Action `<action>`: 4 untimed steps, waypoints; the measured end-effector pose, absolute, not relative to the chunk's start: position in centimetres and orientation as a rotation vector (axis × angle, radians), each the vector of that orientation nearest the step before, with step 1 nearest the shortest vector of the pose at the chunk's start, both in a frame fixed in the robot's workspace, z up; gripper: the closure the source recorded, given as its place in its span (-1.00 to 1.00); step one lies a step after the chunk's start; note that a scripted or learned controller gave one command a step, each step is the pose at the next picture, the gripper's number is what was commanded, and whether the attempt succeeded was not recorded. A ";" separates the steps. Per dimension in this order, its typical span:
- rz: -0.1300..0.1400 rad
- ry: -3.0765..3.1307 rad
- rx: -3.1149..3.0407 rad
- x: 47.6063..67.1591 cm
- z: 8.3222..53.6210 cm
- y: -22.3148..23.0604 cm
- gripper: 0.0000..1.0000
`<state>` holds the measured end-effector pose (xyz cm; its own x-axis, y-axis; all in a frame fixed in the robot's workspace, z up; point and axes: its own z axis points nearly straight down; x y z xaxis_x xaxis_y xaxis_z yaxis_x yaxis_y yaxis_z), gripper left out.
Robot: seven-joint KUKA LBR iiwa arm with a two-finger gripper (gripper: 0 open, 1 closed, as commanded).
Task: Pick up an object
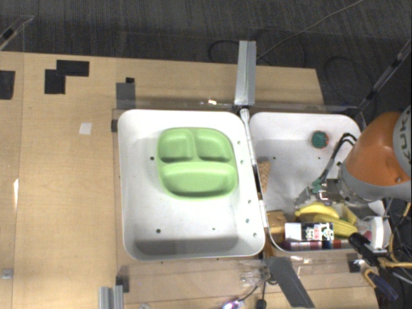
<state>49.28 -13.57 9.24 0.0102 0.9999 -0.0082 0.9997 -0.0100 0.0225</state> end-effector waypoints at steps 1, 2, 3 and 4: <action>0.025 2.198 2.209 49.6 10.3 -13.2 1.00; 0.008 2.373 2.051 62.7 18.7 -4.6 1.00; 0.007 2.373 2.051 62.7 18.7 -4.6 -1.00; 0.003 2.281 2.156 61.4 9.6 -9.4 -1.00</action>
<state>61.35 -9.43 9.64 -0.0562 0.9984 -0.0009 0.9984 0.0562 0.0036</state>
